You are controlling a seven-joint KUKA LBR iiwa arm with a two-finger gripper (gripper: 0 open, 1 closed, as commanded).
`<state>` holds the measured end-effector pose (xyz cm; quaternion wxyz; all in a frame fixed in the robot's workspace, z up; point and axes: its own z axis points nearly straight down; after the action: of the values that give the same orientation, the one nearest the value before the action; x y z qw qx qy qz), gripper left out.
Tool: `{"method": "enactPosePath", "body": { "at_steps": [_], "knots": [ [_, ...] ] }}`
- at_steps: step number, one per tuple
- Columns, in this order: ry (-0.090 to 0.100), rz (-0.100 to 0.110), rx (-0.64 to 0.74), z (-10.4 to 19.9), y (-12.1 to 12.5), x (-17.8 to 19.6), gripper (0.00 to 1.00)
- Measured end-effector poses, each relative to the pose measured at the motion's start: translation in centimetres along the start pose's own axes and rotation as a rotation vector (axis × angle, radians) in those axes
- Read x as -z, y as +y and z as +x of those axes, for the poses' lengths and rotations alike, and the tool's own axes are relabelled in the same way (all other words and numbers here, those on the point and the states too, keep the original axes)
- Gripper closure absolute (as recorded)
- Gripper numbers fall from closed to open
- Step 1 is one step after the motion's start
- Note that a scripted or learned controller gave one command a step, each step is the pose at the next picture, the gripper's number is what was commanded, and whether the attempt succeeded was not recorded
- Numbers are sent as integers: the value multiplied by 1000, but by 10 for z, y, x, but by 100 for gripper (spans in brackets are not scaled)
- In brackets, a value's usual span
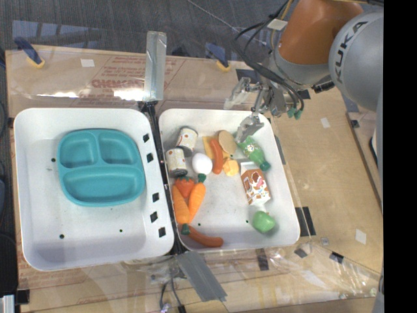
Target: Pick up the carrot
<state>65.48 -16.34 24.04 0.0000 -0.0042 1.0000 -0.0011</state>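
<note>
Two orange carrots lie side by side at the left of the right bin [289, 204], one [197, 198] leaning on the other [180, 205], green tops pointing to the front. My gripper [249, 128] hangs over the bin's back right part, just above a green bottle [253, 152]. It is well to the right of and behind the carrots, and nothing of theirs touches it. The grey arm with its orange band comes in from the top right.
The right bin also holds two small cans [176, 160], a white egg [202, 164], an orange-red piece [215, 152], a yellow piece [231, 168], a carton [255, 186], a green fruit [263, 222] and a red sausage [202, 238]. A teal divided plate [100, 167] lies in the left bin [32, 240].
</note>
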Motion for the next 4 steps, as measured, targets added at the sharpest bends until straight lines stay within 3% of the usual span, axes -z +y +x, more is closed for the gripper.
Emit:
{"method": "enactPosePath", "body": {
  "at_steps": [1, 2, 3, 4],
  "knots": [
    [7, -4, -74, 66, 26, -94, 0],
    [3, -4, 75, 100, 64, -113, 0],
    [3, -3, 46, 140, 69, -150, 0],
    [-2, -3, 380, 139, 71, -149, 0]
  ]
}}
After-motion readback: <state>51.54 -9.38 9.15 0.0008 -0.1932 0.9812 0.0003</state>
